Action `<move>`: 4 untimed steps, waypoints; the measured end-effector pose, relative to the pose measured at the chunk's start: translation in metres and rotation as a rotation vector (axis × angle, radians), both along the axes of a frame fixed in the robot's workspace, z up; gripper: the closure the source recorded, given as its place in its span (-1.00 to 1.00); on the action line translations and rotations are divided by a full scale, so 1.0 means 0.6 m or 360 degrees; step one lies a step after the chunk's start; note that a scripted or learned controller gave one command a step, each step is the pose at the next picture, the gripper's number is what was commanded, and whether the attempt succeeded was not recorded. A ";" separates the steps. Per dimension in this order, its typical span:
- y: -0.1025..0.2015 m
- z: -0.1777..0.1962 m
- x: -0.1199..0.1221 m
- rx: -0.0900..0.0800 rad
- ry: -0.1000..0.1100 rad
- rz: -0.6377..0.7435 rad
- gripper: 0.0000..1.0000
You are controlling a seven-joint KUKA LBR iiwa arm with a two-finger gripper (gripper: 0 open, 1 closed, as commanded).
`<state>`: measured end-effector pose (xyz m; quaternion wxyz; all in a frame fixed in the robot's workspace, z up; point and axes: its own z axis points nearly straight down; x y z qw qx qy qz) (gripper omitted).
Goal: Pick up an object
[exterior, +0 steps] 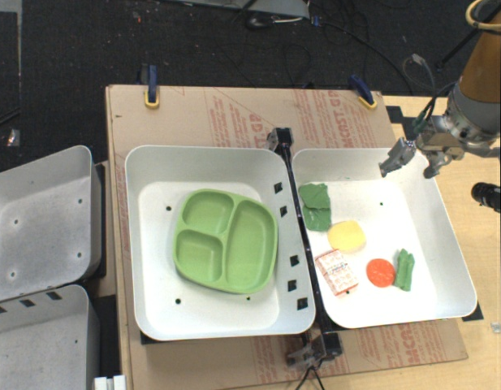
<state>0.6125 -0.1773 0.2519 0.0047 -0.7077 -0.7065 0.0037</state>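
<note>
The right bin [433, 218] holds a green cloth-like piece [316, 205], a yellow round object [346, 236], a red and white packet [337, 271], an orange-red round object [381, 272] and a small green piece [405, 269]. My gripper [414, 161] hangs over the bin's far right rim, well above and behind these objects. Its two fingers stand apart, open, with nothing between them.
The left bin [153, 185] holds a green divided plate [227, 240]. A black divider with clips [295, 234] runs between the bins. White panels [39, 218] lie at the far left. Blue and yellow clamps [152, 86] pin the board's far edge.
</note>
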 end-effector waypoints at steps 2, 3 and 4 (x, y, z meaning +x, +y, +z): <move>0.007 -0.060 0.007 -0.0002 -0.0013 0.0004 -1.00; -0.006 -0.149 0.015 -0.0002 -0.0012 0.0000 -1.00; 0.012 -0.240 0.017 -0.0001 -0.0013 0.0007 -1.00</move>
